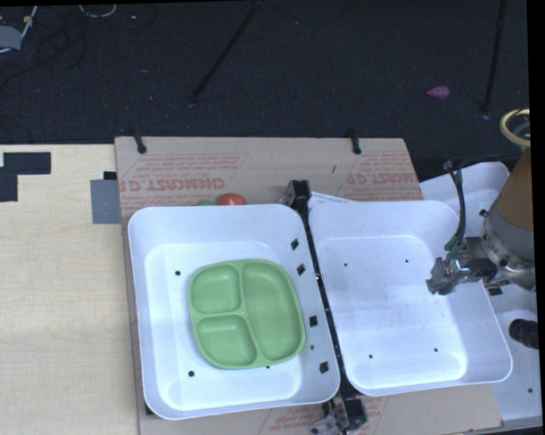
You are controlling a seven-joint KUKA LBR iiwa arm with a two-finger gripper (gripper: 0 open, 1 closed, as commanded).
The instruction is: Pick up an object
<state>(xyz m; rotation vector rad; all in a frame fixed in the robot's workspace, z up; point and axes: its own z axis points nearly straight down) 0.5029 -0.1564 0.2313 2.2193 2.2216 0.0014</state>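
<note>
A light green divided plate [245, 312] with three compartments lies flat in the left bin [158, 261]. My gripper [438, 281] hangs over the right side of the right bin [385, 360], far from the plate, with the arm coming in from the right edge. The fingertips are small and dark against the white floor, and nothing shows between them.
A small red-orange object [230, 200] and a bit of green peek out behind the left bin's back rim. A black divider [315, 291] runs between the two bins. Cardboard [262, 172] lies under the bins. Dark cables trail by the arm at the right.
</note>
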